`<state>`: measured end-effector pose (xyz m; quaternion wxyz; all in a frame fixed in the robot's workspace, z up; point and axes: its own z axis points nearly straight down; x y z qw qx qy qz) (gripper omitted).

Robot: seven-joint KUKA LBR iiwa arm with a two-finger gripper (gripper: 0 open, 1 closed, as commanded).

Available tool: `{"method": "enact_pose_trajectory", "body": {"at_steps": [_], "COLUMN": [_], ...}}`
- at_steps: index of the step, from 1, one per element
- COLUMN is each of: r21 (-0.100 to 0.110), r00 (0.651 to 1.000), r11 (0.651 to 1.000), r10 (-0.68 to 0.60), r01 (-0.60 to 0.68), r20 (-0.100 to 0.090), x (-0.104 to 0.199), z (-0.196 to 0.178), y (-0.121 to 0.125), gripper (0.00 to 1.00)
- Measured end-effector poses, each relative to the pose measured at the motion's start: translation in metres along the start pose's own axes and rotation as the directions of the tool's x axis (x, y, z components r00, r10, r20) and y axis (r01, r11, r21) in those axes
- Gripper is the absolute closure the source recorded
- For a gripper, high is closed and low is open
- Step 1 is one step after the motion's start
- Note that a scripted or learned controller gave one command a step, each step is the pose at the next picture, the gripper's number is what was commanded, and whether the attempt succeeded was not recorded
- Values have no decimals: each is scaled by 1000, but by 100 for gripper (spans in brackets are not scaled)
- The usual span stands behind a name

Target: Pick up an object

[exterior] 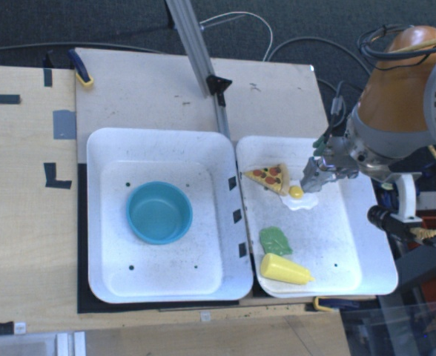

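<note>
End effector low in right bin, over the fried egg

End effector (312, 182) sits in the upper part of the right bin (351, 273), right at the toy fried egg (299, 197). You can't tell from this angle whether it's wide or narrow, or whether anything is between the tips; the wrist body hides that. The egg lies flat on the bin floor, yolk showing just left of the tool tip, white spreading below it.

Pizza slice (269, 177) lies just left of the egg, touching or nearly touching it; you can't tell which. Lower in the same bin, a green leafy piece (274, 239) sits near the left wall, and a yellow wedge-shaped object (283, 270) lies just below it, close to the front rim.

Left bin (107, 154) holds a blue bowl (159, 212), upright, left of centre, well apart from everything else.

Both bins sit side by side on the tabletop (25, 199), walls touching. The arm (396, 102) comes in from the right.
</note>
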<state>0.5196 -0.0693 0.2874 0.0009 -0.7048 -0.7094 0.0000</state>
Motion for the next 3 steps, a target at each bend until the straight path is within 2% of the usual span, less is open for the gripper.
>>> {"method": "enact_pose_trajectory", "body": {"at_steps": [1,2,3], "r21": [3,4,4], "r00": [1000,1000,1000], "r11": [1000,1000,1000], "r10": [-1,1,0], "r01": [1,-1,0], "r20": [-1,1,0], "x": [61,108,156], "z": [16,35,53], "y": [-10,-8,-26], "gripper": [100,100,100]}}
